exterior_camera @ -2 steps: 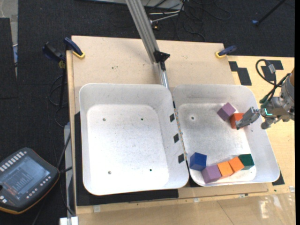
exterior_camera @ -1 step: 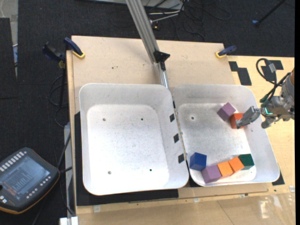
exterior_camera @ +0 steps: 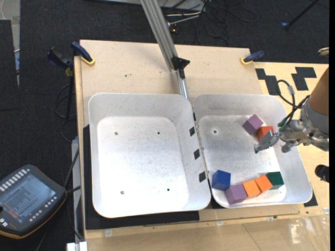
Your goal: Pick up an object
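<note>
In the right bin (exterior_camera: 293,163), a purple cube (exterior_camera: 253,123) and an orange cube (exterior_camera: 265,132) touch each other near the middle. My gripper (exterior_camera: 274,144) reaches in from the right, just in front of the orange cube. Its two dark fingers (exterior_camera: 261,145) stand apart, open, and nothing shows between them. The left finger lies against the orange cube's near side. Along the bin's front edge sit a blue cube (exterior_camera: 221,179), a second purple cube (exterior_camera: 235,193), a second orange cube (exterior_camera: 252,187) and a green cube (exterior_camera: 274,180).
The left bin (exterior_camera: 104,156) lies beside the right one, with black clips along their shared edge. A slanted metal pole (exterior_camera: 159,27) rises from the back of the bench. A teach pendant (exterior_camera: 26,197) lies at the lower left, off the bench.
</note>
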Tool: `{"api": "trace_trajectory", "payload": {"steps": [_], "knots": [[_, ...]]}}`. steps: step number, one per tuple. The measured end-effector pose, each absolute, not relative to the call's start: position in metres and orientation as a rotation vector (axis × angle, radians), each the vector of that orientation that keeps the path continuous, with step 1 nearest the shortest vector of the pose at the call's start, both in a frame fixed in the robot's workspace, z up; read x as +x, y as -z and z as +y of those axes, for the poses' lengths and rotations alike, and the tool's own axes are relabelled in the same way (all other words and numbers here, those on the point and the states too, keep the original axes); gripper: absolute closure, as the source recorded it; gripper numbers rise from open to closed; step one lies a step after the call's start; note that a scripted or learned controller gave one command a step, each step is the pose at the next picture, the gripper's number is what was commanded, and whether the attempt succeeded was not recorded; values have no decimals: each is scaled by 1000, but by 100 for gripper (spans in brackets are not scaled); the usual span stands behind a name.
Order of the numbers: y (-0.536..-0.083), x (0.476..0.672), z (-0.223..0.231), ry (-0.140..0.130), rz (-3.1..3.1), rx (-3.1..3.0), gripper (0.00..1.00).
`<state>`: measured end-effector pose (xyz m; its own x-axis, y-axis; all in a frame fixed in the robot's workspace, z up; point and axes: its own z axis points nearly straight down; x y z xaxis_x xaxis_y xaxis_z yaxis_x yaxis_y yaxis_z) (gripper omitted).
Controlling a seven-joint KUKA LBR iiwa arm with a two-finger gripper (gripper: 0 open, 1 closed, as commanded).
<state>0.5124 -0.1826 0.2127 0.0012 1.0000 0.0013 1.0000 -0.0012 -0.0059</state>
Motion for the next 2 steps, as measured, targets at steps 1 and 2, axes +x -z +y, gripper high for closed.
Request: {"api": "trace_trajectory", "payload": {"steps": [1,2], "knots": [[-160,506,-173,-4,-2217,-2218,0],[-97,509,-170,-5,-2216,-2217,0]]}}
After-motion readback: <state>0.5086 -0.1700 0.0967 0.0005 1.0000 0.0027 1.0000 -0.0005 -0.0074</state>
